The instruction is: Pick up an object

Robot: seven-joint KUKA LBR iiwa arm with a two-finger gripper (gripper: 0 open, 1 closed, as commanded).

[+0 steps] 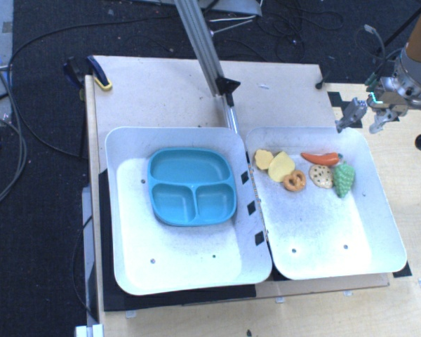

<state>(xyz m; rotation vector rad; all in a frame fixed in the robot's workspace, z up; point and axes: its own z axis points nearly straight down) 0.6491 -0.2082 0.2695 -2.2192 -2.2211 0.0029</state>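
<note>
The arm is cut off at the right edge; its gripper [367, 115] hangs spread wide, holding nothing, above the right bin [351, 248], where toy food [295, 180] clusters. A blue divided plate [192, 186] sits in the left bin [130, 258].

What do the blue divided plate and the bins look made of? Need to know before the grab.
Blue plate: looks like moulded plastic, smooth with a dull sheen and rounded compartment ridges. Bins: probably thin white plastic or coated sheet, matte, slightly speckled; the look leaves it open.

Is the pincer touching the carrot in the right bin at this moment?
Apart. The camera view shows the pincer above the bin's far rim, with bare white bin wall between it and the carrot.
</note>
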